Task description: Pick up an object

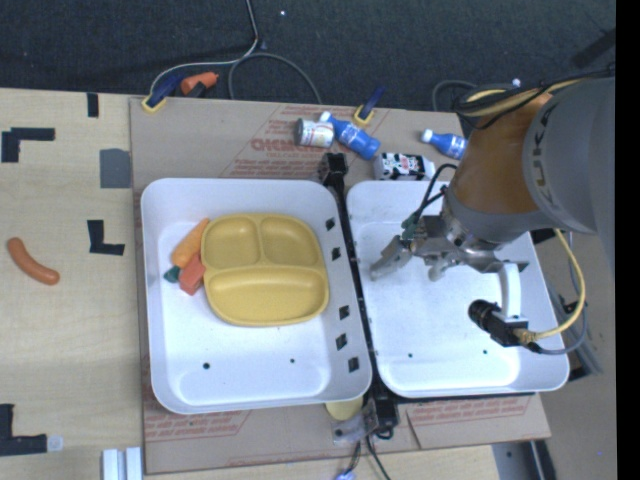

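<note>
You see the grey two-finger gripper (410, 259) spread apart, clamping nothing, over the shallow white right bin (450, 363), just right of the yellow compartment plastic plate (266, 269).

Your arm (530, 158) is cut off by the right edge of the frame, and its bulk hides the upper right corner of the right bin (450, 358). At the gripper (412, 258), just right of center, you cannot make out whether anything sits between its tips. In the left bin (240, 378), the yellow divided plate (265, 268) covers part of the orange and red pieces (187, 258) at its left rim, so their shapes stay unclear. The labels on the small bottles (340, 133) at upper center are too small to read.
</note>
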Robot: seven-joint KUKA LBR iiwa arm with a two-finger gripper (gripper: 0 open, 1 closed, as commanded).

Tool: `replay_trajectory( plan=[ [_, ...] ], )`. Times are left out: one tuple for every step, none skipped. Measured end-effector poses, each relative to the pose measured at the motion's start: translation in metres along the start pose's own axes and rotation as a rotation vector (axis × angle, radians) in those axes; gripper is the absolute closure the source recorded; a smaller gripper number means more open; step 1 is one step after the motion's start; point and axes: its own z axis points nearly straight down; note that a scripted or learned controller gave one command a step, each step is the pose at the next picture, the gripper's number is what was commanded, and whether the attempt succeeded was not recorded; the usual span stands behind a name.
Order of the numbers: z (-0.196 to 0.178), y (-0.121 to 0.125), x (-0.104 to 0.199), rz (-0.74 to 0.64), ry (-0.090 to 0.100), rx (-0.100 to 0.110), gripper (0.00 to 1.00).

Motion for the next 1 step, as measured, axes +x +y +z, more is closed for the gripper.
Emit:
replay_trajectory(
  plan=[
    [0.101,-0.0017,-0.0492,-0.005,0.002,-0.007,0.0]
  ],
)
